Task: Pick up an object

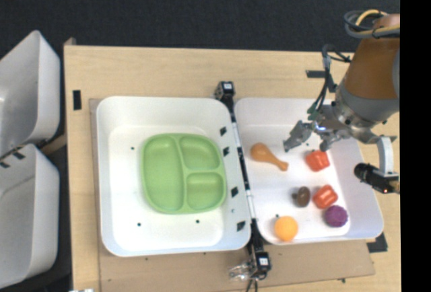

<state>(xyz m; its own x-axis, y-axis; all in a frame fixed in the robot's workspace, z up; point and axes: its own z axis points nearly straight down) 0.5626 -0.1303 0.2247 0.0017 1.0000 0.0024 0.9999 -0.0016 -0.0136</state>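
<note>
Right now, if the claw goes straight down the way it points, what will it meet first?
Probably the bare floor of the right bin, between the orange drumstick toy and the red piece. The open claw hangs close to the red piece, so depth is uncertain.

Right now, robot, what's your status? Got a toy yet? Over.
Gripper open, holding nothing, above right bin. Red toy just below it, untouched. Drumstick lies to its left, apart. Nothing blocking.
</note>
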